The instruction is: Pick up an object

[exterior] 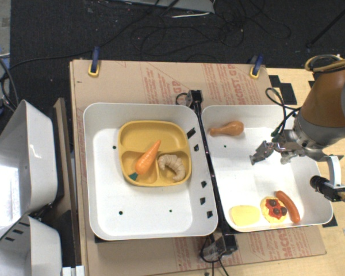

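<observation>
Two white tubs (20,171) stand nearest the camera, far to the left of the claw (263,153) and off the table. That claw hangs over the right bin (310,119), and whether it is open or shut I cannot tell; nothing shows between its tips. Just above and left of it lies one toy drumstick (227,129); below it sit one yellow disc (245,215), one small pizza (274,210) and one sausage (288,205). Further left, the left bin (103,211) holds one yellow divided plate (132,134) with one carrot (148,157) and one shrimp (173,165). Both bins rest on a cardboard-covered table (149,76), held by two yellow clamps (94,68), with dark floor and cables (161,27) beyond.
</observation>
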